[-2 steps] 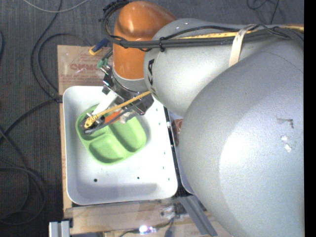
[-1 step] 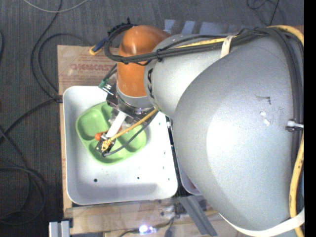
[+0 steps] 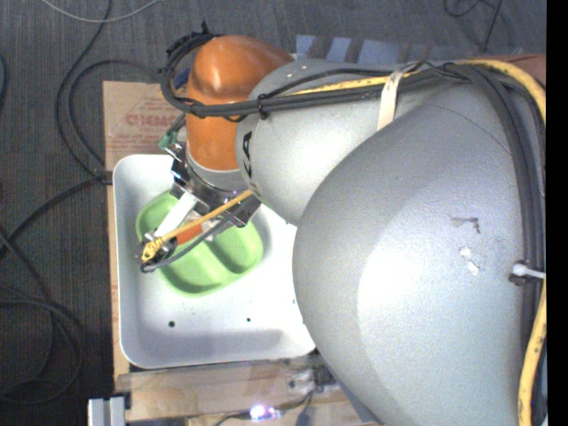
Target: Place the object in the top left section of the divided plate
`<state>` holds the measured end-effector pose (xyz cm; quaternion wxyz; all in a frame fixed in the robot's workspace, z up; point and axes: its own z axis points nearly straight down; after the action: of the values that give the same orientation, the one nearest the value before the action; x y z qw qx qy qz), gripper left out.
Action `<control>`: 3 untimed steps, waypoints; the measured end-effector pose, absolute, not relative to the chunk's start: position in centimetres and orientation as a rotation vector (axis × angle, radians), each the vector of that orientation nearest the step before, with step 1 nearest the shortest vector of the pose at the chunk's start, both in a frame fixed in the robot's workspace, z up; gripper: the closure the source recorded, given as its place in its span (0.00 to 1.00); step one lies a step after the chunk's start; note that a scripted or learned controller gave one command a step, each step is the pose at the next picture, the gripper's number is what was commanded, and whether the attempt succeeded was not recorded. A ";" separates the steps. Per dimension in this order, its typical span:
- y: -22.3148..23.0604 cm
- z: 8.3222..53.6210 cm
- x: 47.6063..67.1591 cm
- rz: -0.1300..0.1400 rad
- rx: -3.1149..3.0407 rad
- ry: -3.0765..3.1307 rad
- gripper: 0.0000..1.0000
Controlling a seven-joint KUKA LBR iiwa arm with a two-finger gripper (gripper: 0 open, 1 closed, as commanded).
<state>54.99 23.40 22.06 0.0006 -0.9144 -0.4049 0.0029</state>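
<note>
Dark grey carpet (image 3: 44, 105), seemingly, strewn with black cables (image 3: 78, 78).

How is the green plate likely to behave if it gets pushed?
The green plate looks like moulded plastic, so it is probably light and stiff. It lies flat on the smooth floor of the white bin, so it would likely slide rather than tip.

A white bin (image 3: 204, 331) lies under the jaws, resting on a brown cardboard sheet (image 3: 133, 118). Black cables (image 3: 62, 202) trail across grey carpet (image 3: 266, 7) left of the jaws.
</note>
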 end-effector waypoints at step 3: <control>18.5 22.4 55.7 0.008 -2.604 -1.759 1.00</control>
<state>55.67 18.53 22.39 -0.0004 -0.8287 -0.5596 0.0026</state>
